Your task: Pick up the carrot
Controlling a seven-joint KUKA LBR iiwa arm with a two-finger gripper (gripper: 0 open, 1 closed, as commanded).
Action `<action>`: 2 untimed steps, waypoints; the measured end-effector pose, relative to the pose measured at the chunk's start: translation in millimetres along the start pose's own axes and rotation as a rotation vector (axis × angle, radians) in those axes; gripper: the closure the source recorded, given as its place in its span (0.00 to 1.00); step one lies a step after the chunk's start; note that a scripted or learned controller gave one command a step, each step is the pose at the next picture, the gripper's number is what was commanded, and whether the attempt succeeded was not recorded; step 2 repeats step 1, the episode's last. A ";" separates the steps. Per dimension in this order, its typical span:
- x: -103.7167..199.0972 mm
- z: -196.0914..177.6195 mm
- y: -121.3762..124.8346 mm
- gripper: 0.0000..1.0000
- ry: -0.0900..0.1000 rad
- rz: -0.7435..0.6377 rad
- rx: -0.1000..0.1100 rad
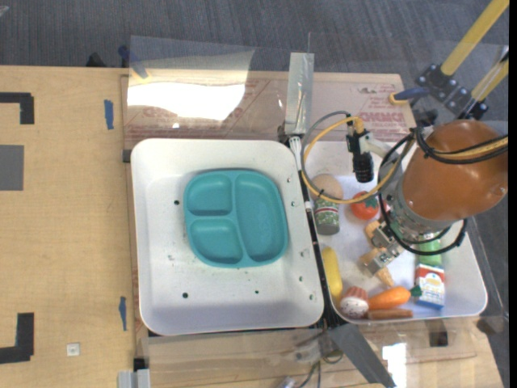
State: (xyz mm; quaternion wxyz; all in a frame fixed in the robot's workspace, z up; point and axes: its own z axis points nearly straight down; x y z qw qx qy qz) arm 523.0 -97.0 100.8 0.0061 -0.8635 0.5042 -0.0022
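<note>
Carrot [389, 298] lying just below gripper [380, 259] in right bin [472, 285]; finger state impossible to tell.

Two white bins: the left bin [153, 297] holds one teal divided plate [236, 217]. The right bin [472, 285] holds one carrot [388, 298], one banana [331, 272], one tomato [364, 208], one small can [326, 217], one egg [327, 186] and one carton [430, 285]. One arm with one gripper [380, 253] is over the right bin.

Orange carrot [388, 298], lying flat and roughly level, near the front edge of the right bin [468, 293], between a speckled egg [354, 304] and a small carton [430, 288]
</note>
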 end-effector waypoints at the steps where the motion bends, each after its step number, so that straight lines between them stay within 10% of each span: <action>1: -33.5 -156.2 -12.6 1.00 0.005 0.144 -0.004; 2: -33.5 -156.2 -12.6 1.00 0.005 0.144 -0.004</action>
